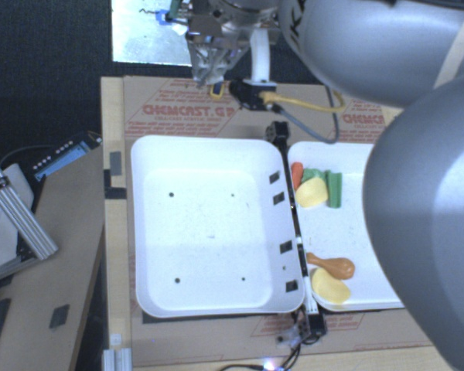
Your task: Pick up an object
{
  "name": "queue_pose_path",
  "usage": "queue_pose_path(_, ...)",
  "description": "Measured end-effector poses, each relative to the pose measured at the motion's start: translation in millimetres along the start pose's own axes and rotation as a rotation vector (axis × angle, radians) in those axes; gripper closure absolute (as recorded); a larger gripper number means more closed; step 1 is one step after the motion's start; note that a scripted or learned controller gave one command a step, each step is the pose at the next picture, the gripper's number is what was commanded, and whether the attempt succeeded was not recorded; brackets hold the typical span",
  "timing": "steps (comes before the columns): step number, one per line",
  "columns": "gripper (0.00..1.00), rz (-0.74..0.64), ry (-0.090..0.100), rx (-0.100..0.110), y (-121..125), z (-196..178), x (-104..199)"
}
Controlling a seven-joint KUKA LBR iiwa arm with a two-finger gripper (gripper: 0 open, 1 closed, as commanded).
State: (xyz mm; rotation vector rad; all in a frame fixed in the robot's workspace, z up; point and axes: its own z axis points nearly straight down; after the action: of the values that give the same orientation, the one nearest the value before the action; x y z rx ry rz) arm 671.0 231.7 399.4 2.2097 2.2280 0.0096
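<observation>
My gripper (209, 74) hangs high over the back of the bench, behind the left bin (209, 222) and apart from every object. The right bin (348, 238) holds several small items. At its back left lie a red-orange piece (296, 175), a green piece (334, 188) and a yellow lump (311, 195). Near its front left corner lie an orange-brown drumstick shape (333, 267) and another yellow lump (330, 288). The grey arm covers most of the right bin.
A black hinged divider (288, 207) runs between the two bins. Yellow and black cables (294, 103) trail below the wrist over the cardboard base (178, 110). A metal rail (15, 215) and a blue strip (62, 157) lie on the bench to the left.
</observation>
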Motion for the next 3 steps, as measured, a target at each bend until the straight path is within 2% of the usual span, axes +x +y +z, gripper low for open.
queue_pose_path(1, 1.0, 0.001, 0.003, -0.01, -2, -146, -12)
queue_pose_path(2, 1.0, 0.0, -0.004, 0.019, -28, -5, 4)
queue_pose_path(3, 1.0, 0.0, 0.005, -0.005, -89, -145, 4)
